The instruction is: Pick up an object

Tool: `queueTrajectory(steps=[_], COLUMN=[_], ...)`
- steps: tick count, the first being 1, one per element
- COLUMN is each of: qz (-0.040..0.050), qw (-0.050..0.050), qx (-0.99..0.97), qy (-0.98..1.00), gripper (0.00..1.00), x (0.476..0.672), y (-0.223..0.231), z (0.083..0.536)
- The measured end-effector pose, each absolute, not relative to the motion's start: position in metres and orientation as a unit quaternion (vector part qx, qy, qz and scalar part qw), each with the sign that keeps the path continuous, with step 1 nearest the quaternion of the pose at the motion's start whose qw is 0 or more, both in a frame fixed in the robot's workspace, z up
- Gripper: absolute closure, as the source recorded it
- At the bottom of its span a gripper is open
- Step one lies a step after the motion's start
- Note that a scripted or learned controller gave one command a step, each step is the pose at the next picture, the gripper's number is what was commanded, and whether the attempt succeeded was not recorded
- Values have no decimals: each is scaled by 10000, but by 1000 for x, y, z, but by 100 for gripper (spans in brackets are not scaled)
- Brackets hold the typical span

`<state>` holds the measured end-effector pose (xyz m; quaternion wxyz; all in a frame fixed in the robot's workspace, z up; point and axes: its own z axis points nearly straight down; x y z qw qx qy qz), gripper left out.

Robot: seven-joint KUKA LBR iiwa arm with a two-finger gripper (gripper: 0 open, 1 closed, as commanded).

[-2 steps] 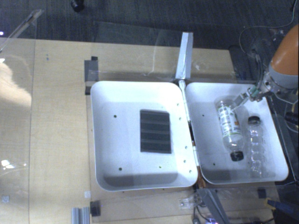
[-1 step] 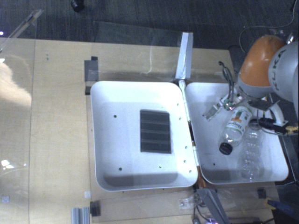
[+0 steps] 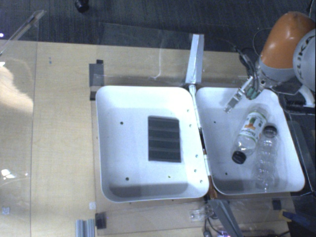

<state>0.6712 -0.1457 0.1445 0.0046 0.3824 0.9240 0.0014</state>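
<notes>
Both clear plastic bottles (image 3: 249, 135) lying in the right bin (image 3: 217, 181) look light, slick and squashy, so grab mid-body; can't tell if the claw (image 3: 242, 95) above them is released or clenched.

Two shallow white bins (image 3: 111, 132) of smooth, faintly glossy plastic sit on a matt pale wooden bench (image 3: 59, 132), one holding a matt black ribbed rectangular pad (image 3: 164, 138), the other two glossy clear plastic bottles (image 3: 249, 135).

Bright, even light from overhead; white glare on the clear panel (image 3: 15, 90) far left of the gripper (image 3: 242, 95). Soft shadows, slight blur overall.
</notes>
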Motion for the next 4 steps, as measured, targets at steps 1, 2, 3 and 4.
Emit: queueTrajectory(steps=[1, 2, 3, 4], qz=[12, 15, -15, -2], qw=[48, 57, 20, 10], qx=[3916, 3675, 3673, 3568], qy=[9201, 9300, 9301, 9342], gripper=[0, 0, 0, 0], x=[633, 659, 655, 658], y=[-190, -177, -176, -174], z=[115, 116, 93, 103])
